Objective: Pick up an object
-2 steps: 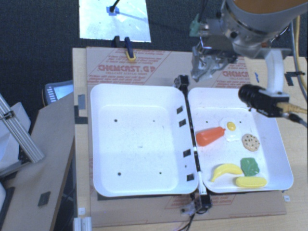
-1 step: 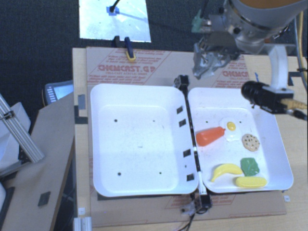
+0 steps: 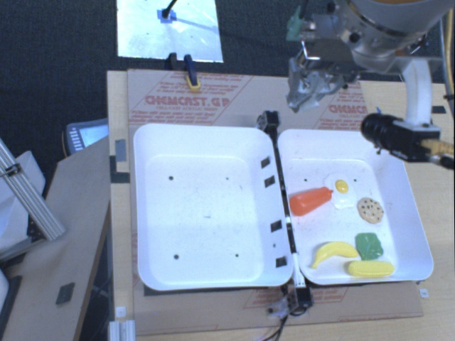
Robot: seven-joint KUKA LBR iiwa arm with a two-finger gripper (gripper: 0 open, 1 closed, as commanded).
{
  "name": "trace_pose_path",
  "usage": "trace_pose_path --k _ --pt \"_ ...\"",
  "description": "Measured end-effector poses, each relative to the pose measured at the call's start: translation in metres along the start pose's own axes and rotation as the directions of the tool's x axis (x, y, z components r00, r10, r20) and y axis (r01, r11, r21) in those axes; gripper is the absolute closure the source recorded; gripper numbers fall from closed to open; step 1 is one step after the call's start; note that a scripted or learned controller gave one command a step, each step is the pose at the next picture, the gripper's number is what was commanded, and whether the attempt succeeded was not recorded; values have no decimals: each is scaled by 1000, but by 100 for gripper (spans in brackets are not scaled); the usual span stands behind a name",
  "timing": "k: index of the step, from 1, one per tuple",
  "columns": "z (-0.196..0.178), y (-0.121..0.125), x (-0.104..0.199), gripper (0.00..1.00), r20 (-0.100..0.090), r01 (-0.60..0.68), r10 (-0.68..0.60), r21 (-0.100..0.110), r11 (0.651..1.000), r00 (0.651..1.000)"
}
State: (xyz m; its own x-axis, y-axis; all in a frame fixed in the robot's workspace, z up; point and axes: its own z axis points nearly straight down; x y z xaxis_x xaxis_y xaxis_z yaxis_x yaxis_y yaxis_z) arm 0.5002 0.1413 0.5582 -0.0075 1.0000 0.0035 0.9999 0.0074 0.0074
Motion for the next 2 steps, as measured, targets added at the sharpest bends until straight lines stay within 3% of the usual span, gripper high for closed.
trace_pose_path --k 2 --pt "-22 1 0 100 -2 2 -2 -5 1000 1000"
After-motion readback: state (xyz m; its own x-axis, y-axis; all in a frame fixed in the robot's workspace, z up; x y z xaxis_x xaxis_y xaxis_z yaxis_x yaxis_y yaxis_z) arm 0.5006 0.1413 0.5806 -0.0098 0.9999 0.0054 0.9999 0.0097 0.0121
